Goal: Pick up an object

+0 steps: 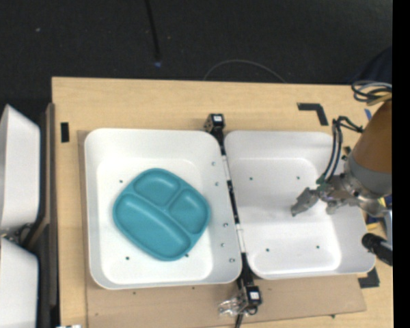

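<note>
A teal divided plate lies flat in the left bin, a little left of that bin's middle. My gripper hangs over the right part of the right bin, well away from the plate. Its two grey fingers are spread apart, open, with nothing between them. Above the gripper, the arm's orange band comes in from the right.
A metal clamp sits at the far end of the seam between the bins, and another at the near end. Cables run along the arm at the right bin's far right corner. White boxes stand left of the bench.
</note>
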Tool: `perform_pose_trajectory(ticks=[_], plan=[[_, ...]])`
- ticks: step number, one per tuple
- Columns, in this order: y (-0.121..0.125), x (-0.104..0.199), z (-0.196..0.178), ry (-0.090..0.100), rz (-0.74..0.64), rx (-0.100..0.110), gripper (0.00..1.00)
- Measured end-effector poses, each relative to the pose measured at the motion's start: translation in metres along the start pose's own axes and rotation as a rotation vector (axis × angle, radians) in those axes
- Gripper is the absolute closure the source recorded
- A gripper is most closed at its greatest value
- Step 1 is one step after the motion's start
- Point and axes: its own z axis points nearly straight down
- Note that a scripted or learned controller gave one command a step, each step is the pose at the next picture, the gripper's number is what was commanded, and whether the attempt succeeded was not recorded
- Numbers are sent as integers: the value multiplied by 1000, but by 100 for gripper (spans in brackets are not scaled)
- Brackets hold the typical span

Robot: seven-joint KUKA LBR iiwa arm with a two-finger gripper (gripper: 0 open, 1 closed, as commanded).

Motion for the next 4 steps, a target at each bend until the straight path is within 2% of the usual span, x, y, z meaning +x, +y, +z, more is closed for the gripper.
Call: perform_pose_trajectory(ticks=[1,2,4], plan=[[2,-4,63,0,-1,2,0],[4,-4,48,0,2,-7,100],[-2,-5,-49,-1,-7,-10,100]])
